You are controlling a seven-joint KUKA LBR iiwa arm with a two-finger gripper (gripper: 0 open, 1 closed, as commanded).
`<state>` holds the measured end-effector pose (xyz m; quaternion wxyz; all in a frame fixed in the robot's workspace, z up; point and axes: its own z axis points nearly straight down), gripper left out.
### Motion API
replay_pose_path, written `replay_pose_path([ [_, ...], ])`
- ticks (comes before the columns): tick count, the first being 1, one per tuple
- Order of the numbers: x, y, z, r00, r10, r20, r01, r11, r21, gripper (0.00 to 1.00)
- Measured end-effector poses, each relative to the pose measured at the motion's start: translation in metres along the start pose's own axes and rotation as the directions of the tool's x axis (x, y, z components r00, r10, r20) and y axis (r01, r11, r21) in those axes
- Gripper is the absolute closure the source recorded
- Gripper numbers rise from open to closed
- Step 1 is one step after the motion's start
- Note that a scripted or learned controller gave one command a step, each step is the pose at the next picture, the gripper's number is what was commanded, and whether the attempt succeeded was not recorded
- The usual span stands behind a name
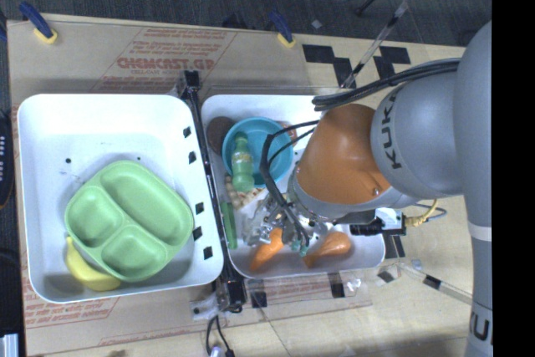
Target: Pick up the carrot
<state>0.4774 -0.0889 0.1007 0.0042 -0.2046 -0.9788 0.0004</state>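
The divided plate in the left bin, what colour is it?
Light green; the plate shows plainly in the camera view.

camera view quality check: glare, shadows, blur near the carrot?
Camera view: even overhead light, mild glare on the white bin walls; soft shadow under the green tray; the carrot and gripper area is cluttered and slightly soft; the arm blocks much of the right bin.

orange carrot (269, 250), green divided plate (129, 219), blue bowl (259, 145), white bins (50, 121)
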Motion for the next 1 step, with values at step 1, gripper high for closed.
replay_pose_path([
  [1, -0.0009, 0.001, -0.0099, 1.0, -0.007, -0.001, 0.007, 1.0, 0.0, 1.0],
])
